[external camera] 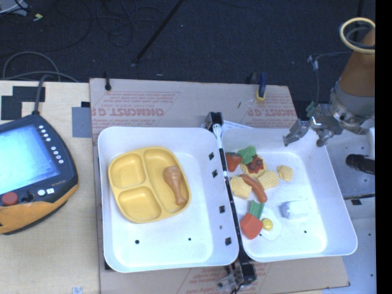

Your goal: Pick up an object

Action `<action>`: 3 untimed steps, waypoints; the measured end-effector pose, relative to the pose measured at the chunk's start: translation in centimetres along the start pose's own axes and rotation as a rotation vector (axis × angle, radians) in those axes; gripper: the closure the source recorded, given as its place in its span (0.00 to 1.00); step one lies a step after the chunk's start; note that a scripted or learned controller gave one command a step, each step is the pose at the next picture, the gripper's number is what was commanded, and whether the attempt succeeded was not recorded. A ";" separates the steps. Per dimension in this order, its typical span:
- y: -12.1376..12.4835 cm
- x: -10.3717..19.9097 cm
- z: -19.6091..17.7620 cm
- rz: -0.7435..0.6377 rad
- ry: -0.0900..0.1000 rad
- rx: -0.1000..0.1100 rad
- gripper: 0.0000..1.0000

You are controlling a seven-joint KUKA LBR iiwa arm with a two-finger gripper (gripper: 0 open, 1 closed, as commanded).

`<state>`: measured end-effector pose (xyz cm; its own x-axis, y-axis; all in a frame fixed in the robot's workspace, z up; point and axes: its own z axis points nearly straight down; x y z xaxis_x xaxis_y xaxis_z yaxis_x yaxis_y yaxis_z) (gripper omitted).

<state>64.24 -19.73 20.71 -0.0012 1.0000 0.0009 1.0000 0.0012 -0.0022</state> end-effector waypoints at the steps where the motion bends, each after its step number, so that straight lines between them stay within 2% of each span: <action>1: -3.8 10.7 -16.8 -0.009 0.001 -0.020 0.00; 2: -4.0 10.2 -16.6 -0.003 -0.001 0.001 1.00; 3: -8.2 14.9 -6.5 -0.002 0.003 0.014 1.00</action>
<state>56.07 -4.80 27.19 -0.0034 1.0000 0.0035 0.9999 0.0035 -0.0160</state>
